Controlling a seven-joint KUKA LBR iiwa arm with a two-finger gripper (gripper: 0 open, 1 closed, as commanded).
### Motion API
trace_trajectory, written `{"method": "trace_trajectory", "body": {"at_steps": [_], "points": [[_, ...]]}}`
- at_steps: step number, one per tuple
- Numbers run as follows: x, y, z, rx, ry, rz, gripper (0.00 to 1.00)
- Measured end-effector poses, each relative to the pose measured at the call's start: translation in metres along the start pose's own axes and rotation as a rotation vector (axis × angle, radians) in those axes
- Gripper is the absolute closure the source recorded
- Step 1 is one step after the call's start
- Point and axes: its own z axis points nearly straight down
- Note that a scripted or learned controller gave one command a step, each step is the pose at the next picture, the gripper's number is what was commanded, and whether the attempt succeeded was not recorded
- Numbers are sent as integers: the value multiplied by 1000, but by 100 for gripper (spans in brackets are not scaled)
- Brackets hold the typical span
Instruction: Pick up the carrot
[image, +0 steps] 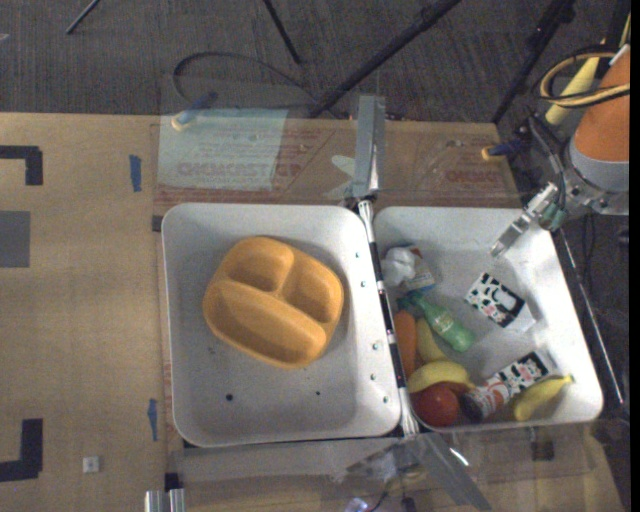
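Carrot (405, 343) lies against right bin's left wall, crowded by bottle (440, 322) and banana (437, 374). Pincer (510, 238) hovers at far-right corner, width indiscernible. Descent is best aligned along carrot, from above.

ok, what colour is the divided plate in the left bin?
Yellow-orange all over, the divided plate; the camera view shows it plainly.

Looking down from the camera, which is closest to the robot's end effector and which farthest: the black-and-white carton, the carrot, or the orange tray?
From the end effector, over the right bin's upper right:
1. Black-and-white carton, right bin, just below it.
2. Carrot, right bin's left wall.
3. Orange tray, left bin.
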Motion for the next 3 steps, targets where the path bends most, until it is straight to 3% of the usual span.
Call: {"method": "trace_trajectory", "body": {"at_steps": [1, 2, 3], "points": [[2, -1, 0, 0, -1, -229, 0], [18, -21, 33, -14, -27, -595, 0], [43, -54, 27, -4, -15, -715, 0]]}}
